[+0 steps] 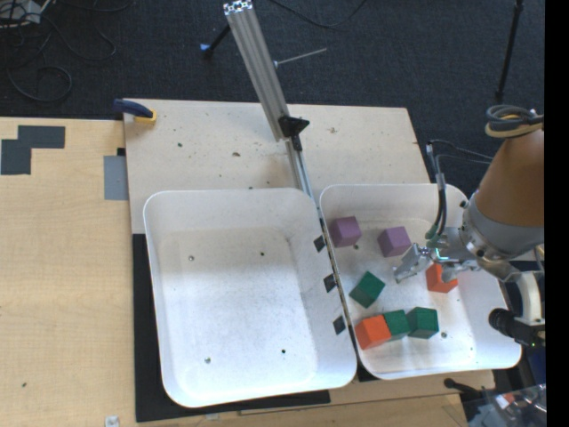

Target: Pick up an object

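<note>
Orange cube | green cubes adjoining; hand above right bin

the arm's own look

the arm wears a broad rounded orange band above a grey wrist collar. the pincer is bare silvery metal, with a small green glint beside it. a thin dark cable runs along the wrist, and looped cables sit atop the band.

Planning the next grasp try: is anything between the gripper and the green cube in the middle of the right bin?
Nothing visible. The gripper sits in the right bin, just right of the tilted green cube, with bare bin floor between them. The purple cube lies above that gap, and an orange cube is at the gripper's right.
</note>
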Robot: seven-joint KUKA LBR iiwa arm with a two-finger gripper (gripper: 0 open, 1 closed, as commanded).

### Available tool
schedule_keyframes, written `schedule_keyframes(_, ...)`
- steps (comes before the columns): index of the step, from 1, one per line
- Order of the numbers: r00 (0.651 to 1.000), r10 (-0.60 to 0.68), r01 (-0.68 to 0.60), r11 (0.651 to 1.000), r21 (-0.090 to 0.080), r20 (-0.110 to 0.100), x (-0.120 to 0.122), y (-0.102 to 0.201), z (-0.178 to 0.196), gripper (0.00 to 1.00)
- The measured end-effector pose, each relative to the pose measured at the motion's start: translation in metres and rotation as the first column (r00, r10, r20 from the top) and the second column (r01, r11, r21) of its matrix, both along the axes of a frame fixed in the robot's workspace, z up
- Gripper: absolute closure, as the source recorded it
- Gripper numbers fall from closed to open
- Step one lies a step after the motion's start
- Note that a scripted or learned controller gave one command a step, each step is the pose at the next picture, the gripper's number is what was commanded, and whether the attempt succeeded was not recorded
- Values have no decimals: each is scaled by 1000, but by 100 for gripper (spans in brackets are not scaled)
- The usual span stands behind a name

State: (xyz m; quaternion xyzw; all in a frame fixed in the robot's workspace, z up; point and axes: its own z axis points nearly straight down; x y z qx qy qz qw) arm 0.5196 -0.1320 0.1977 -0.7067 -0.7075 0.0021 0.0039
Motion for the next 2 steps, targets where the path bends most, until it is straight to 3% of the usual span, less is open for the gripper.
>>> schedule_keyframes(1, 1000, -4, 4, 1000, -1, 5, 1, -1, 2, 0)
schedule_keyframes(2, 1000, -2, 2, 1000, 0, -2, -2, -1, -62, 0)
